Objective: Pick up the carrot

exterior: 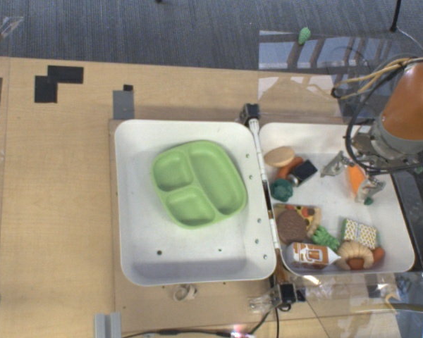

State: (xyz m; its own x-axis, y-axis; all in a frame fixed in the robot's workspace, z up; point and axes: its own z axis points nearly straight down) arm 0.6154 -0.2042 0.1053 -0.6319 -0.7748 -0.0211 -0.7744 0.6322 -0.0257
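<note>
Gripper (356, 176) sits low in the right bin (402, 220), metal fingers (334, 166) spread either side of the carrot (356, 179); the orange piece shows between them, so it looks gripped, tho contact is hard to confirm at this res.

All places below rel. to the right bin.

Near edge: a small carton (309, 255) w/ brown label, a croissant-like pastry (357, 253) beside it, a checkered packet (359, 232) just behind those. Green leafy toy (326, 237) between carton and packet. Dark brown round patty (292, 224) touching a pizza-like slice (310, 217), left-centre.

Mid: dark green lump (283, 189) near the left wall, carrot + gripper toward the right wall.

Far part: tan bun (280, 155) on an orange-red piece (290, 167), a black block (305, 170) just beside.

Left of the bin: second white bin (137, 252) holding a green divided plate (197, 182), three compartments. Arm's orange band (412, 104) hangs over the far right corner, cables (370, 76) looping off it. Beyond, a small green item (304, 34) on the floor.
</note>
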